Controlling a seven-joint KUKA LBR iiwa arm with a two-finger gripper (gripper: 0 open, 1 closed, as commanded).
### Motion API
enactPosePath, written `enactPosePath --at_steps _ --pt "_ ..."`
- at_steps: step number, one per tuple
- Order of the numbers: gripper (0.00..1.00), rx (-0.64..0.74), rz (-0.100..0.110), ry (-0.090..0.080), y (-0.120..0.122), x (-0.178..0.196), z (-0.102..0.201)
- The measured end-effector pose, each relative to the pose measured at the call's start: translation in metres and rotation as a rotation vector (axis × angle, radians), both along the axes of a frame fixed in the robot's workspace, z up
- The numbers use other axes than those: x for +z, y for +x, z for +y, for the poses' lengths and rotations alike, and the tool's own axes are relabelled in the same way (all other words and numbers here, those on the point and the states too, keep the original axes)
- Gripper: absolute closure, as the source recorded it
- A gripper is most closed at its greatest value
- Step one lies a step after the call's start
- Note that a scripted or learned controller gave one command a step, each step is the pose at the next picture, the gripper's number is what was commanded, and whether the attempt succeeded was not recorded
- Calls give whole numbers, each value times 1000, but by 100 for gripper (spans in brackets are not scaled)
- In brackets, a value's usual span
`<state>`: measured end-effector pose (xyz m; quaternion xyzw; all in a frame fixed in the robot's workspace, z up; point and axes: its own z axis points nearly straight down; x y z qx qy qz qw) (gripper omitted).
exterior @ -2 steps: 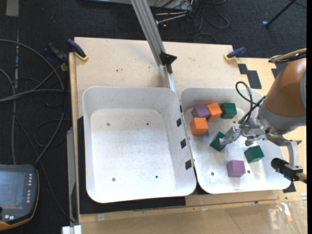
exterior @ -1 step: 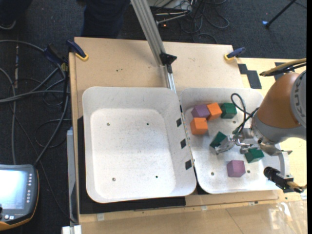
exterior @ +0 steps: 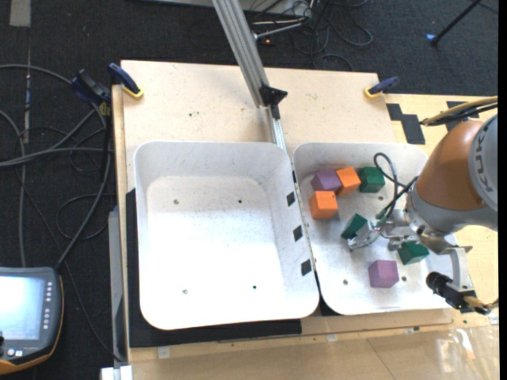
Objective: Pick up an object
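Reaching into the right bin (exterior: 333,295) for a green block (exterior: 354,226).

In the camera view you see the gripper (exterior: 366,238) low beside that tilted block, its fingers seemingly touching it; whether they clasp it, you cannot tell. Centre over the block before lifting. The wrist hides part of another green block (exterior: 413,252).

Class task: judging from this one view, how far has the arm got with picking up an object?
Done: the gripper has reached into the right bin, beside a green block. In hand: closing on that block; whether it is gripped is unclear. Left: lifting it; the purple block and orange block lie untouched.
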<state>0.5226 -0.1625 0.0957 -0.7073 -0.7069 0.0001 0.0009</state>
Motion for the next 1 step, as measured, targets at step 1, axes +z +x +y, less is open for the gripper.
enactPosePath --at_steps 1 --pt "100 0 -3 -1 1 10 0"
